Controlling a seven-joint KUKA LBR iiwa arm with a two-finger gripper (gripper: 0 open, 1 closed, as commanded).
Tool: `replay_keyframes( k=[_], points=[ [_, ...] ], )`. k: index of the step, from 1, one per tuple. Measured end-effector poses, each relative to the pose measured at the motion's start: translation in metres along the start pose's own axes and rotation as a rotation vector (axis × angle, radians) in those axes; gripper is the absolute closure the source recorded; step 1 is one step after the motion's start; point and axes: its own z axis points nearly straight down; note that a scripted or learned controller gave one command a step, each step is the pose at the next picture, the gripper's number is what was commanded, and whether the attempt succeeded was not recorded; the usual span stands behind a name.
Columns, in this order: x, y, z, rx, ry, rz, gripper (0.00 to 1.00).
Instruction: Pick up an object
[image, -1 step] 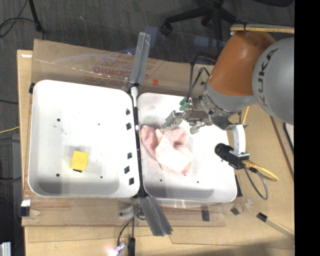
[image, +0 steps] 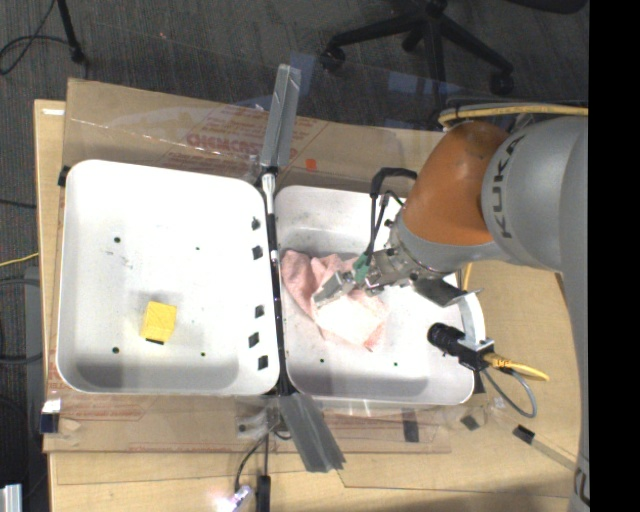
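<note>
**Gripper low over a pink cloth in the right bin**

A crumpled cloth (image: 335, 300), pink with a paler, whitish patch, lies in the right bin (image: 420, 385), towards that bin's left side and close to the divider between the two bins. Its upper left corner nearly touches the bin's left wall, and its lower folds spread towards the middle of the bin floor.

The gripper (image: 340, 285) sits directly over the cloth, pointing left across it. Its metal fingers (image: 330, 291) lie against the upper middle of the fabric, with pink folds bunched just to the left and below them. Whether the fingers are spread apart or pressed together cannot be told from this angle, and no fabric is clearly seen pinched between them. A small green part shows just behind the fingers.

Behind the gripper, the arm (image: 520, 200) comes in from the right, a broad grey body with an orange band, covering the upper right part of the right bin. A black cable loops above the wrist.

In the left bin (image: 90, 200), well apart from the gripper, a small yellow block (image: 159, 321) rests on the floor near the lower left.

Both bins stand on a bench (image: 150, 470) lined with cardboard. Strips of grey tape run along the seam between them.
</note>
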Motion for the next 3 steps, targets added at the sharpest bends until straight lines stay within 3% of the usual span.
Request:
replay_keyframes(
  k=[1,2,3],
  points=[
    [-0.037,0.045,0.091,-0.005,-0.002,-0.175,0.00],
    [-0.037,0.045,0.081,-0.004,-0.004,-0.179,1.00],
    [0.044,0.090,-0.010,-0.003,-0.002,-0.093,1.00]
  ],
)
